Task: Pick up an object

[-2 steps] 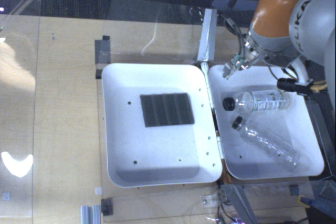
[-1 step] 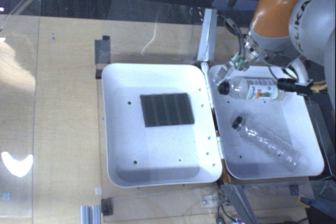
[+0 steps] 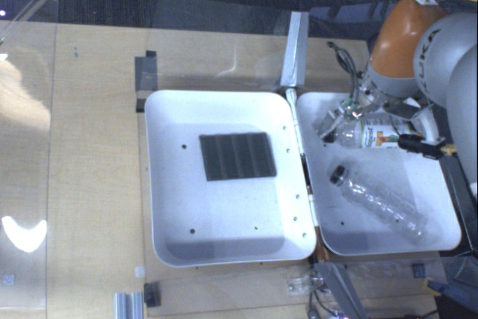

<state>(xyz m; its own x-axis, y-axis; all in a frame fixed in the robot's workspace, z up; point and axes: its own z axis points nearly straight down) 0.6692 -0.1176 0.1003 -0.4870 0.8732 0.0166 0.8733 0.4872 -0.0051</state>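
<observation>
Hand reaching into the right bin

The hand (image 3: pixel 351 112) is hovering low over a labelled clear bottle (image 3: pixel 366 135) lying in the right bin (image 3: pixel 441 235); I cannot tell its finger state. It is needing a centred, crosswise pinch, since round plastic rolls.

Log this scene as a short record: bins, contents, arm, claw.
left bin: holds a dark ribbed mat, lying flat
right bin: holds two clear bottles
labelled bottle: at the far side, on its side, under the claw
plain bottle: nearer, lying slantwise, dark cap to the left
arm: over the right bin
claw: down at the labelled bottle
</observation>
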